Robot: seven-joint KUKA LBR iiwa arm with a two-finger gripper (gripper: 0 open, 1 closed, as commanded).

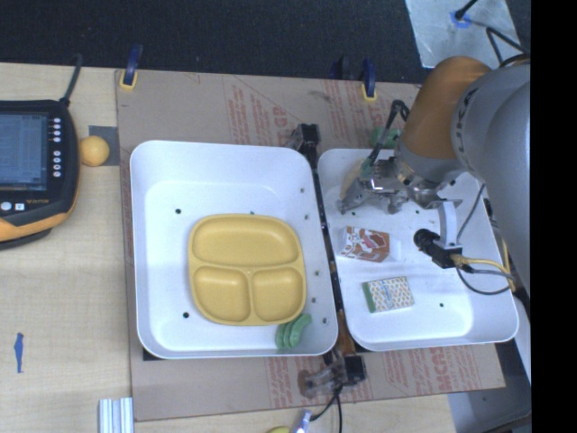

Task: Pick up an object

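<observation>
My gripper (pixel 372 200) hangs over the far left part of the right bin (pixel 487 327), open, with nothing between its fingers. Just in front of it lies a small brown-and-white patterned packet (pixel 365 243), flat on the bin floor. Nearer the front edge rests a square green-speckled packet (pixel 389 293). In the left bin (pixel 158 242) sits a yellow divided plate (pixel 246 267), and a small green object (pixel 293 333) lies at that bin's front right corner, beside the plate.
A teach pendant (pixel 32 170) and a yellow ball (pixel 94 150) lie on the bench to the left of the bins. Clamps hold the cardboard sheet (pixel 261 106) along its far edge. The arm's grey body (pixel 505 152) covers the right bin's far right corner.
</observation>
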